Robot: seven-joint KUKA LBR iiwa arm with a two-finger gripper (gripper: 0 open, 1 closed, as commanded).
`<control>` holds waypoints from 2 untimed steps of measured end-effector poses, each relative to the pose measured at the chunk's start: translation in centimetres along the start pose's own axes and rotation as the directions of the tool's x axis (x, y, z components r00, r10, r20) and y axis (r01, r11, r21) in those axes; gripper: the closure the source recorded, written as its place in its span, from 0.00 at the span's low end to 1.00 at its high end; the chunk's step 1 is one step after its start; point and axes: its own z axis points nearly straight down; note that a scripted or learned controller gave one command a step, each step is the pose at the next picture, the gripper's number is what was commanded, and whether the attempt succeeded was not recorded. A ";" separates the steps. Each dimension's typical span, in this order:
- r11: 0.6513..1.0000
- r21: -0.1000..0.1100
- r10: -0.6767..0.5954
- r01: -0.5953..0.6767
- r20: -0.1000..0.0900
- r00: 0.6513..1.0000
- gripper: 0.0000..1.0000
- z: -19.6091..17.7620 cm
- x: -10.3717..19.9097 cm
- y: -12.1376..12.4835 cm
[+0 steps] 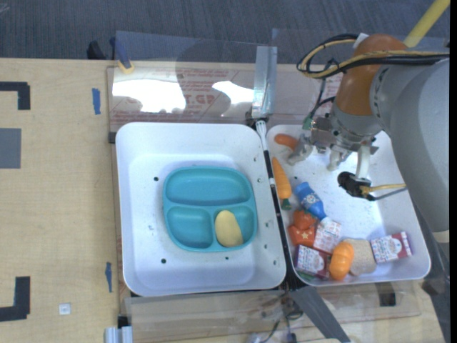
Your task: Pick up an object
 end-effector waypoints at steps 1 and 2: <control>1.000 0.005 0.015 -0.015 -0.007 1.000 0.00 0.0 -0.2 0.1; 1.000 -0.001 -0.026 0.026 -0.001 1.000 0.00 0.0 -0.1 0.1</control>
